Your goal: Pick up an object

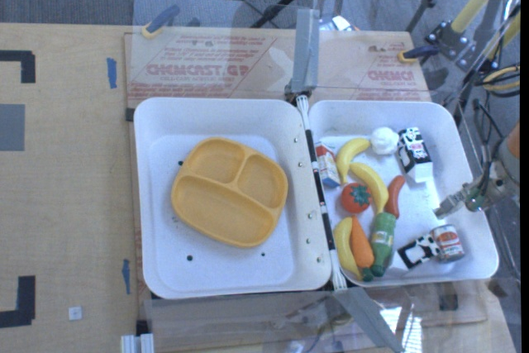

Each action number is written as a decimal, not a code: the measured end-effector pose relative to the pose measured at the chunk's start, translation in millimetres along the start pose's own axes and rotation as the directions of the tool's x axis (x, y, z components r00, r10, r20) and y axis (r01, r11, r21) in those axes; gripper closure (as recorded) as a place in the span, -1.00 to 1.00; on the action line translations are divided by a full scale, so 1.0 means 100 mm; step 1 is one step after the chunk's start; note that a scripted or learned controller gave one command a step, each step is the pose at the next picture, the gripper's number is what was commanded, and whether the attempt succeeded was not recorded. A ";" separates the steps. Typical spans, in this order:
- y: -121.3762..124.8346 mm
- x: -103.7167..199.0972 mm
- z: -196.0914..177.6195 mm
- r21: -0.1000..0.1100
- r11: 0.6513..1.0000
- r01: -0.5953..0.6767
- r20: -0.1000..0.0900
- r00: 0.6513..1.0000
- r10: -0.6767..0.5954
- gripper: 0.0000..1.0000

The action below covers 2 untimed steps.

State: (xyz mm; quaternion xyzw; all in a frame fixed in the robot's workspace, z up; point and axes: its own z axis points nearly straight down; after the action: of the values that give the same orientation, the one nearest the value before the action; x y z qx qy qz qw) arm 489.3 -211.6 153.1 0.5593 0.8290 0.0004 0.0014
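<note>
The right bin (450,121) holds several toy foods: three yellow bananas (370,183), a red tomato (355,197), an orange carrot (360,244), a green bottle (383,237), a red chili (395,194), a white lump (383,140), two cow-patterned cartons (412,148) and a small can (447,243). My gripper (464,201) hangs over the right side of this bin, just above and to the right of the can, with nothing seen in it. It is small and partly blurred against the bin wall.
The left bin (145,202) holds a yellow divided plate (230,191). A hinge strip (310,194) runs between the two bins. Clear panels and tripod legs stand behind the bins. The wooden bench (66,178) stretches away to the left.
</note>
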 end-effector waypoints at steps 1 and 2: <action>0.00 0.00 0.00 0.000 1.000 0.000 0.000 1.000 0.000 -1.00; 0.16 0.05 0.19 0.002 0.998 0.070 -0.002 0.998 -0.070 -1.00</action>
State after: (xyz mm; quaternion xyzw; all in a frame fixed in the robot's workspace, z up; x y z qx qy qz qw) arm 502.6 -200.8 134.2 0.5300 0.8480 0.0002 0.0000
